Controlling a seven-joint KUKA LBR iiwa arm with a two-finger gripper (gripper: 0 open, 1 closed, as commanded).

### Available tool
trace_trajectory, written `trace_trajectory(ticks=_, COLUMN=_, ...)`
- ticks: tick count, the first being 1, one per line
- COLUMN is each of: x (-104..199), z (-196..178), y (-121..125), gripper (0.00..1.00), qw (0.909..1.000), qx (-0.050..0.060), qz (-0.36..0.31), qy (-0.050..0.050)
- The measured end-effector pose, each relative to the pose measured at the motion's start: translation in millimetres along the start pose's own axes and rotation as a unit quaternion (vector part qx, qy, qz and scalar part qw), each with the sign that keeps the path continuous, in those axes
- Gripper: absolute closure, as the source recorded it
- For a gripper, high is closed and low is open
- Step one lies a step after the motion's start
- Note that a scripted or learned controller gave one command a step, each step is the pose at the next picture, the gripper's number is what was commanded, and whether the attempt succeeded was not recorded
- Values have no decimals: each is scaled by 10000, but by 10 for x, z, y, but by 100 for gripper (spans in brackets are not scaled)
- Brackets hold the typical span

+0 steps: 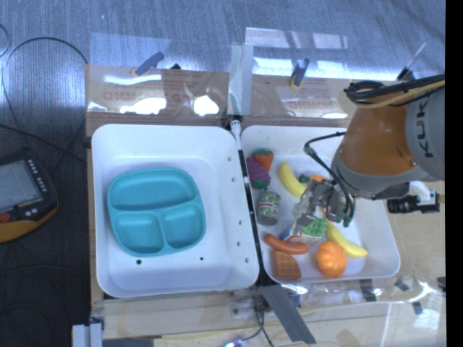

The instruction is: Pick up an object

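My gripper hangs low over the middle of the right bin, its metal fingers pointing down among the toy foods. Right under it lies a green leafy toy. A yellow banana lies just to its upper left and a second banana to its lower right. An orange, a hot dog, a waffle, a green can and a purple-and-orange vegetable sit around it. I see nothing lifted between the fingers.
The left bin holds a teal divided plate. The orange band of the arm looms over the right bin's upper right. A handheld pendant lies off the bench at the far left.
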State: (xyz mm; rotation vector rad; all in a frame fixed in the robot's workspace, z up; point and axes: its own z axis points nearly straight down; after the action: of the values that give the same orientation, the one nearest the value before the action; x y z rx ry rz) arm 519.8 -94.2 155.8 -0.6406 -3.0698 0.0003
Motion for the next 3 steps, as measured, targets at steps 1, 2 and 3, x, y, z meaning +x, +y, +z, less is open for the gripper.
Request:
trace_trajectory(ticks=1, x=134, z=-335, y=-326, gripper=100, qw=9972, qx=3, qz=-747, qy=-10)
trace_trajectory(ticks=2, x=-444, z=180, y=-60, gripper=100, qw=9982, qx=-7, qz=-601, qy=-6)
trace_trajectory(ticks=3, x=-957, z=53, y=193, gripper=100, qw=9978, qx=-10, qz=-668, qy=-18)
